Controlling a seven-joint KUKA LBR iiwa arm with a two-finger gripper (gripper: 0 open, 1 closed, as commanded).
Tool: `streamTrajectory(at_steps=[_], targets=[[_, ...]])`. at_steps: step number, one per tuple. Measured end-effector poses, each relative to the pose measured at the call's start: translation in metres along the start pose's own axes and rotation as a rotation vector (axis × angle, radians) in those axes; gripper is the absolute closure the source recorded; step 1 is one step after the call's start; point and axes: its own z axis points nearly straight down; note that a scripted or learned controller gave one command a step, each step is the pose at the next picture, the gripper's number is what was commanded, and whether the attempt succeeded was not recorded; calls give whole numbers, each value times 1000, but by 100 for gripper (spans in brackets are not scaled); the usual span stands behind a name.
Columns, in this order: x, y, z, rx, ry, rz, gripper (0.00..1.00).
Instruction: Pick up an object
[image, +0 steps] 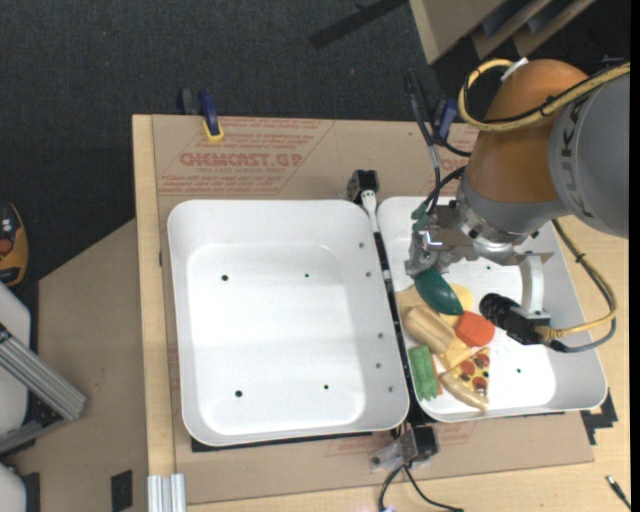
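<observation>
My gripper (428, 256) hangs low over the left part of the right bin (580, 385), under the grey and orange wrist. Directly below it lies a dark green object (437, 290), touching or nearly touching the gripper's tip; whether it is gripped is hidden from me. A small yellow piece (463, 298) lies beside it. Closer to the front lie an orange-red piece (474, 328), a tan bread-like stick (429, 324), a green pea pod (422, 372) and a pizza slice (471, 379).
The left bin (200, 230) sits beside the right one, their rims meeting at a black divider (385, 285). A black part with a yellow cable (510, 316) hangs from the arm over the right bin. Cardboard lies under both bins.
</observation>
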Motion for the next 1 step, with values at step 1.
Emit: streamTrajectory(at_steps=[1], targets=[[21, -63, -10, 1, 1, 0, 100]])
